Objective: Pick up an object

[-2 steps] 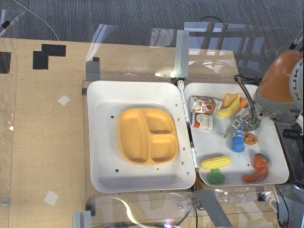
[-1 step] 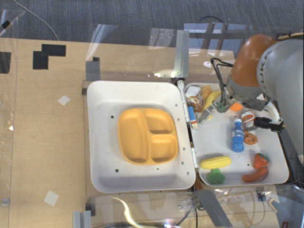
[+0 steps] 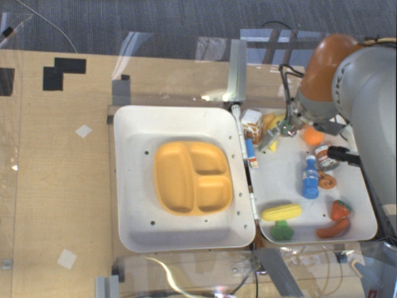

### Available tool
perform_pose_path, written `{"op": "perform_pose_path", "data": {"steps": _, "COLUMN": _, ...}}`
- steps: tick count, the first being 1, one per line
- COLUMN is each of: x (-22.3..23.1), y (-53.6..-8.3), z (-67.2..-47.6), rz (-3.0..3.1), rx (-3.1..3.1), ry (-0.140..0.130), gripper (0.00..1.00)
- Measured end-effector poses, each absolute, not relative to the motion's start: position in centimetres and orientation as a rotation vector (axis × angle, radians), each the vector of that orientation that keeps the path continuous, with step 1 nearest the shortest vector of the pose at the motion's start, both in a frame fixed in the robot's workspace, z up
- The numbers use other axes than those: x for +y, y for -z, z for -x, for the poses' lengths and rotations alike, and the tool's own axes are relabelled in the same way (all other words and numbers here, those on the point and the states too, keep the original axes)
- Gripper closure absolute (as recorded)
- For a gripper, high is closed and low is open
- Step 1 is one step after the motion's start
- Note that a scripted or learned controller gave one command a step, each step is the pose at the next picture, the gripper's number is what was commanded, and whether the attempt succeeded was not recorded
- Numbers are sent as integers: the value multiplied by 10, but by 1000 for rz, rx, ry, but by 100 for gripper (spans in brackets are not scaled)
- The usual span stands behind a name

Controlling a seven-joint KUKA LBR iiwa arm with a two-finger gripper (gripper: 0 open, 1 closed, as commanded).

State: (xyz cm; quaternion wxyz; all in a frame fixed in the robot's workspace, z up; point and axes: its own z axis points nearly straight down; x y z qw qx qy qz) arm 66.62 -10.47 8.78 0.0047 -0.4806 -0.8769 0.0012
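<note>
Many small toy foods lie in the right bin (image 3: 363, 228), and the gripper (image 3: 277, 135), whose grip I cannot tell, hangs near a light, hard, slippery banana (image 3: 270, 123), best pinched across its middle.

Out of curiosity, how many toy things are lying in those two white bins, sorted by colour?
Yellow: 3, the divided tray, the corn cob, a small piece by the gripper
Blue: 2, the bottle, the marker
Orange: 1, the ball
Green: 1, the broccoli
Red: 2, the strawberry, the sausage
Total: 9, leaving out a few small mixed-colour items I cannot sort.
</note>
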Motion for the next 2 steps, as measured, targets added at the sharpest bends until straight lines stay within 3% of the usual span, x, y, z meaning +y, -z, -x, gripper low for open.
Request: {"op": "perform_pose_path", "data": {"steps": 2, "x": -101, "y": -88, "z": -666, "rz": 1449, "rx": -2782, "ry": -24, "gripper": 0}}
